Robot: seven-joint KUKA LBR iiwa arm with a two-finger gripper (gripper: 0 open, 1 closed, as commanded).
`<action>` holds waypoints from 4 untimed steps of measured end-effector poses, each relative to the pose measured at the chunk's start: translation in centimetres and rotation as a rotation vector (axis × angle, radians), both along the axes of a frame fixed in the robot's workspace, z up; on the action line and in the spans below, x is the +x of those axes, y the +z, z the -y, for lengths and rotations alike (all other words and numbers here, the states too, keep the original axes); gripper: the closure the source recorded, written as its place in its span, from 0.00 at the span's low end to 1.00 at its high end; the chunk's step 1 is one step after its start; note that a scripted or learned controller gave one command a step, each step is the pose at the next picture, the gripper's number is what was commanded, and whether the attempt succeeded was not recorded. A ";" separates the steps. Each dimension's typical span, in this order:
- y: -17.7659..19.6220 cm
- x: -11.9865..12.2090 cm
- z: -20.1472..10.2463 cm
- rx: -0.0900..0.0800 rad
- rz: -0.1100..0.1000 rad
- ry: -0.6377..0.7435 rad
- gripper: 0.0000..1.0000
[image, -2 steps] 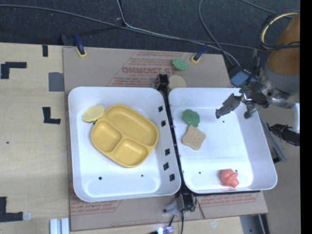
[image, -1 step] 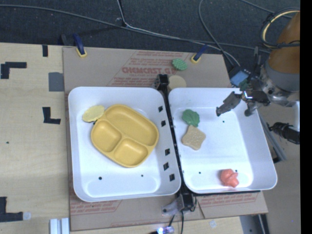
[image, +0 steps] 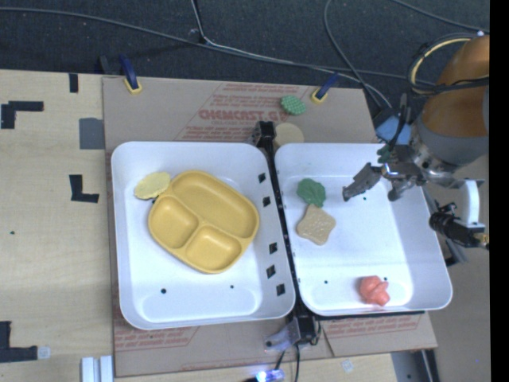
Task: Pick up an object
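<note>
White plastic surrounds everything I might go for: the right bin holds three loose pieces, and I take the beige star-shaped piece as my landmark. Touching its upper edge lies a green leafy piece; well away, toward the bin's near right corner, sits a pinkish-red lumpy piece. My gripper hangs over the bin's far side, up and to the right of the beige piece, and I see nothing between its fingers; whether they are spread or closed I cannot tell from this slant. I judge I am in the approach step, no grasp made. Next I would need to pick a target, centre above it, and descend. The beige piece looks flat and biscuit-like, so a pinch across its edges seems wise. Its green neighbour may get nudged.
</note>
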State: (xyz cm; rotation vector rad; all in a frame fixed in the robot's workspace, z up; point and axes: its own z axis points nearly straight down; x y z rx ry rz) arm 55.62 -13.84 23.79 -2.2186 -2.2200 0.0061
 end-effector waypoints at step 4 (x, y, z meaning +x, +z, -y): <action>-5.1 -0.9 -0.1 0.000 0.007 0.001 1.00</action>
